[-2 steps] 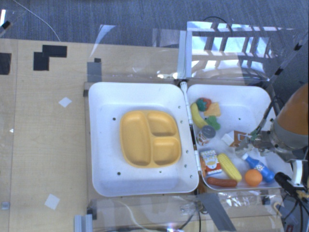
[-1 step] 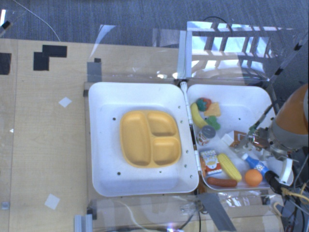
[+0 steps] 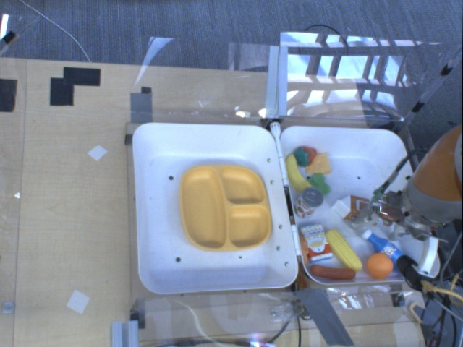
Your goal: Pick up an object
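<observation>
Looking down on the pale wooden desk [image 3: 65,215], I see the grey arm with its orange band [image 3: 440,172] entering at the right, over the right-hand shallow white bin [image 3: 362,150]. The claw [image 3: 383,212] sits low over that bin's right side, but it is too cluttered there for me to tell how it stands, and I see nothing clearly gripped. To do this step well, I would pick one piece that lies apart from its neighbours, centre over it and descend straight, since the heap is crowded and a slanted approach could nudge things. The right bin holds the candidates: a yellow plastic banana [image 3: 295,173] near the divider, a small dark round tin [image 3: 311,197], a red and white carton [image 3: 315,243], a yellow toy corn cob [image 3: 343,249], a red toy sausage [image 3: 333,272], a round orange fruit [image 3: 379,266] and a small blue bottle [image 3: 383,246]. The left-hand white bin [image 3: 159,266] carries a yellow compartmented plastic plate [image 3: 224,207], lying flat near its middle.
</observation>
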Robot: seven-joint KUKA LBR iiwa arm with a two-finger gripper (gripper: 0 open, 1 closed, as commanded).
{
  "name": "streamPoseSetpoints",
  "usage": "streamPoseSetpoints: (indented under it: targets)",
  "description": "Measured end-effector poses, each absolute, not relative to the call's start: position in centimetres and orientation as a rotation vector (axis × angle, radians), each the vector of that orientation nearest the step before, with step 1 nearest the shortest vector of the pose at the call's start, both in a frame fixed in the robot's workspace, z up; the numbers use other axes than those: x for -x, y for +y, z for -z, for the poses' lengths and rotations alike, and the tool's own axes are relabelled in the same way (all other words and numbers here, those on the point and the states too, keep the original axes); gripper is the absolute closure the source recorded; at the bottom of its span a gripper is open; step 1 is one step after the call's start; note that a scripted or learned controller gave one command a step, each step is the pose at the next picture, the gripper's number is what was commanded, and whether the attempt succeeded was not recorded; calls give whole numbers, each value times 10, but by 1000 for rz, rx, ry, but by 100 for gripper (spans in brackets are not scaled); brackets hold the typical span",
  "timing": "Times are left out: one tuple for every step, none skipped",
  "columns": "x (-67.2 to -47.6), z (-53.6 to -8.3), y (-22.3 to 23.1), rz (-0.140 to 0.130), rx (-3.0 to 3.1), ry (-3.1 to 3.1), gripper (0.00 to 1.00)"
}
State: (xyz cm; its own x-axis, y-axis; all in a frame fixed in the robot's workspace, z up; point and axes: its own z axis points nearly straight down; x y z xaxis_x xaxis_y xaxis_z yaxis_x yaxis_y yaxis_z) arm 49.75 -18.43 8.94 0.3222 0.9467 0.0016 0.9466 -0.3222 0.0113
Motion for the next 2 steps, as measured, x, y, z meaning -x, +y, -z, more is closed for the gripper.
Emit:
streamPoseSetpoints:
  targets:
    - [-519, -89, -198, -11, -2475, 1922, 0]
    - [-489, -140, -179, -6, -2635, 1705, 0]
